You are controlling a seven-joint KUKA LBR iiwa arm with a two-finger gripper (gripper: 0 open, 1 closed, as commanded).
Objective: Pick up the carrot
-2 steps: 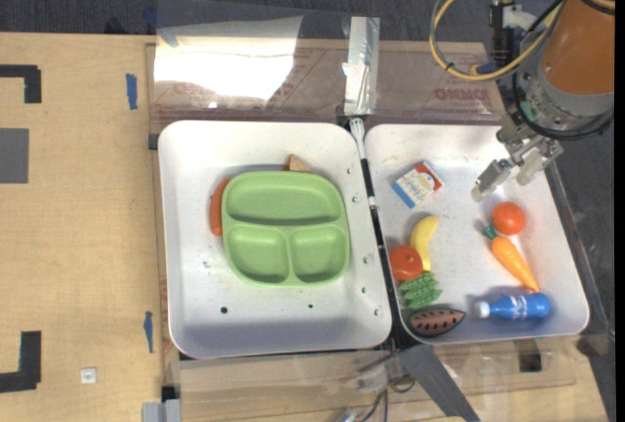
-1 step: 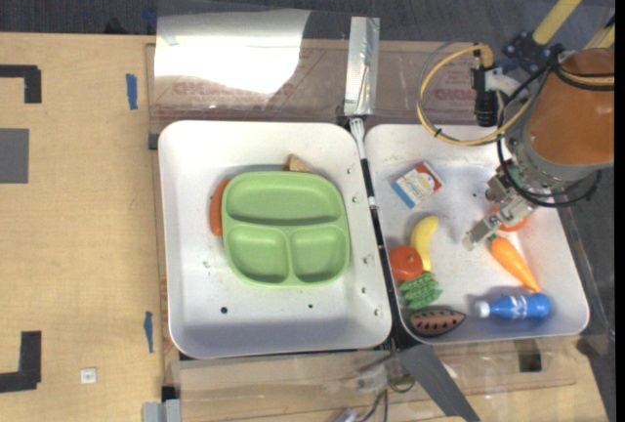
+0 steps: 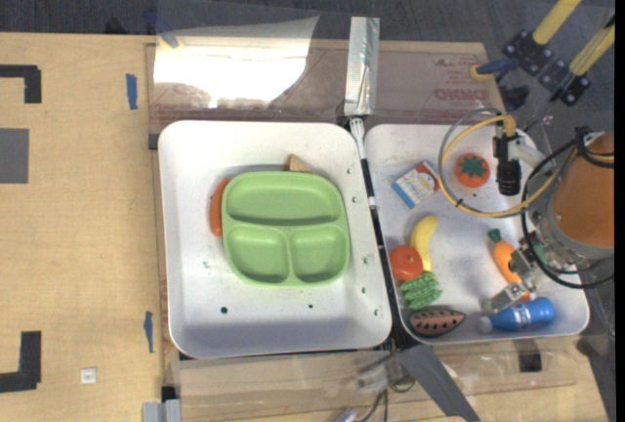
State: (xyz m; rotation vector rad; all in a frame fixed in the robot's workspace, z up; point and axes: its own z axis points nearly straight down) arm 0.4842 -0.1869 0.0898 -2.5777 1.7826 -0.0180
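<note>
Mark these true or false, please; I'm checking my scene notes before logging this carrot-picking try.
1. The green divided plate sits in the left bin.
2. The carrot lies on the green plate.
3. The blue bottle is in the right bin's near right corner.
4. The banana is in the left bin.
1. True. The green divided plate rests in the left bin.
2. False. The carrot lies in the right bin, near the arm's hand.
3. True. The blue bottle lies there, just below the carrot.
4. False. The banana is in the right bin, above the tomato.
</note>
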